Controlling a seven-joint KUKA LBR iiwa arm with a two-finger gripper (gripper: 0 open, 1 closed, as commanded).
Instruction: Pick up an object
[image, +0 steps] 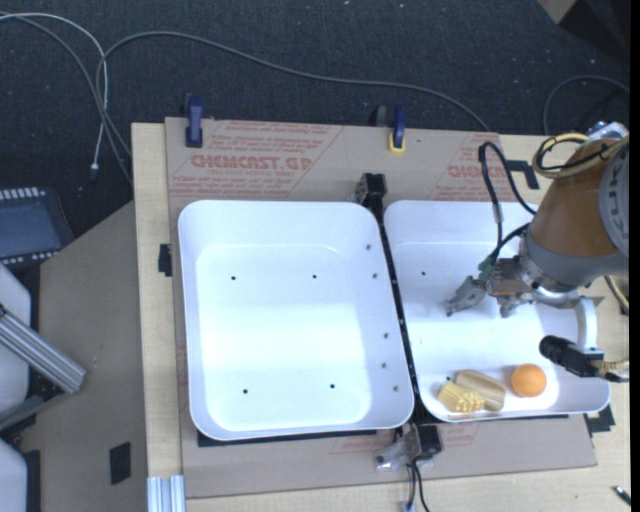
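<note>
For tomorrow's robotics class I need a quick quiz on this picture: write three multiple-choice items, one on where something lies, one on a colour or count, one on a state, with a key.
1. Where do the objects lie?
A. In the right bin, near its front edge
B. In the left bin, in the middle
C. On the bench between the bins

2. What colour is the ball?
A. Blue
B. Orange
C. Green

3. What is the claw doing?
A. Lifting the ball
B. Gripping the corn
C. Hanging over the right bin with nothing between its fingers

Key:
1 A, since the corn, the tan roll and the ball sit along the front of the right bin.
2 B, since the ball shows plain orange.
3 C, since the claw is above bare bin floor, apart from all three objects.
</note>
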